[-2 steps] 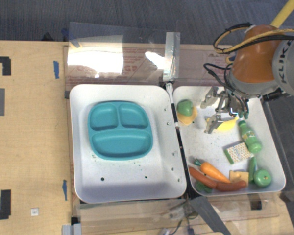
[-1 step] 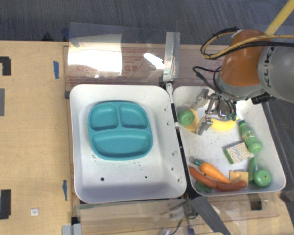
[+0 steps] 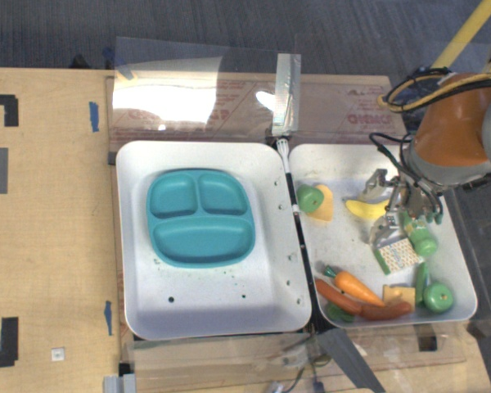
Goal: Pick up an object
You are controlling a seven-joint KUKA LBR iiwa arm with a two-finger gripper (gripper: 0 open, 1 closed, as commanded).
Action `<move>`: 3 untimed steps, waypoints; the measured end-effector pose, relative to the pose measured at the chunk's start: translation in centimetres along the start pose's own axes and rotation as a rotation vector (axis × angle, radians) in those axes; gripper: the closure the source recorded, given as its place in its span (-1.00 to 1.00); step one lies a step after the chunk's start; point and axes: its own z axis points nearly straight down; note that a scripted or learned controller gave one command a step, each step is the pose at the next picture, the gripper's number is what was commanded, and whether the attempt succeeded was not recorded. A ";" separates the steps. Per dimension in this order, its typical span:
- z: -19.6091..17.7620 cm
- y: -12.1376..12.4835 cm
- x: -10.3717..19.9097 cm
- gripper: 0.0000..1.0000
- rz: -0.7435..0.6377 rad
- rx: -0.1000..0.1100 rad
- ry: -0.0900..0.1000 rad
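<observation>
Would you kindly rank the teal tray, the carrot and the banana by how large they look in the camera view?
1. Teal tray, by far the largest.
2. Carrot and banana: they look alike, so no ranking; the gripper partly hides the banana.

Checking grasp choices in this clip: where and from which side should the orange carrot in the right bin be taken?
Across the middle of the carrot, from straight above. It lies flat and slanted, long and narrow, so closing across its width fits. A red sausage-like piece lies close beside it, so its ends look crowded.
</observation>
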 end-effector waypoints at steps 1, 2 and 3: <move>0.0 5.1 -1.4 -1.00 0.204 -0.005 -0.003; -1.4 5.1 -1.8 1.00 0.203 -0.005 -0.017; -1.3 5.1 -1.7 -1.00 0.203 -0.004 -0.015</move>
